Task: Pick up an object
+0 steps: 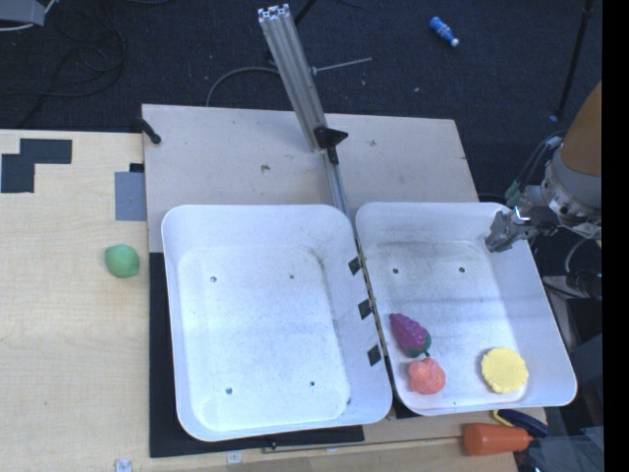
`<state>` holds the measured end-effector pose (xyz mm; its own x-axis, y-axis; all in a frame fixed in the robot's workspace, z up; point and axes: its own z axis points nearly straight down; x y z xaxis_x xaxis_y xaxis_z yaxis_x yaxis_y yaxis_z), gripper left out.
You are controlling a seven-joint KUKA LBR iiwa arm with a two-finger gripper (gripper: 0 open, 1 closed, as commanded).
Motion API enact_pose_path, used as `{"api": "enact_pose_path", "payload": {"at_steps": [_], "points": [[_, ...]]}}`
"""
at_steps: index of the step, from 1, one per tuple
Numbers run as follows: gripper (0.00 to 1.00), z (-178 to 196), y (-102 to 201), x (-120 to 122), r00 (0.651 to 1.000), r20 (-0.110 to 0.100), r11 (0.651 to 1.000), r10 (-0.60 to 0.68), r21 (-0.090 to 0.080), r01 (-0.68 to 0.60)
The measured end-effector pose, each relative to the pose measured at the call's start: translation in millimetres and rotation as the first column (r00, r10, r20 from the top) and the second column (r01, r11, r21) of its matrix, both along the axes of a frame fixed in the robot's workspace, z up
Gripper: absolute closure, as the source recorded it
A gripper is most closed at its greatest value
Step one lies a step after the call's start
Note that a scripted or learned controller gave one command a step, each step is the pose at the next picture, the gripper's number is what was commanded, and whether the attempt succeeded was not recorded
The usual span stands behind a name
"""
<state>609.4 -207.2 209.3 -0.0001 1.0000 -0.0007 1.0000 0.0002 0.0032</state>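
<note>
Three small toy foods lie in the right-hand shallow white plastic bin (550,293), near its front edge: a purple grape-like cluster (410,333), a salmon-pink rounded piece (426,376) just below it, and a flat yellow ruffled disc (504,371) well apart to the right. All look light and probably hard, smooth plastic, likely slippery; the cluster's narrow middle seems the surest hold. The grey arm's claw (504,228) hovers at the bin's far right rim, carrying nothing; whether it is spread cannot be told.
</note>
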Motion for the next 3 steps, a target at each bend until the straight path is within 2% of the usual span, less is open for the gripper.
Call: {"api": "enact_pose_path", "payload": {"at_steps": [1, 3], "points": [[1.0, 62.0, -4.3, 0.9, 1.0, 0.001, 1.0, -0.001, -0.001, 0.001], [1.0, 67.8, 96.8, 12.8, 1.0, -0.003, 1.0, 0.003, 0.001, -0.003]]}}
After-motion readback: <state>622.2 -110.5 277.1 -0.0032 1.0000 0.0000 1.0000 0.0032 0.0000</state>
